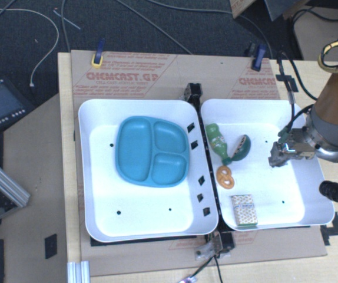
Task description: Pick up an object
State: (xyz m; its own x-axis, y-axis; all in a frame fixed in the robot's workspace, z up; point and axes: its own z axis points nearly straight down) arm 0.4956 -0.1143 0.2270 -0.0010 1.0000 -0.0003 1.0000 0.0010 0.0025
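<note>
Hovering claw above right bin

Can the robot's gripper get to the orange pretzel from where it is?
Probably yes. The gripper hovers over bare white floor of the right bin, and the orange pretzel lies in the same bin to its left, with nothing standing between them.

Bright, even overhead light washes the two shallow white plastic bins; shadows soft, detail slightly grainy.
</note>
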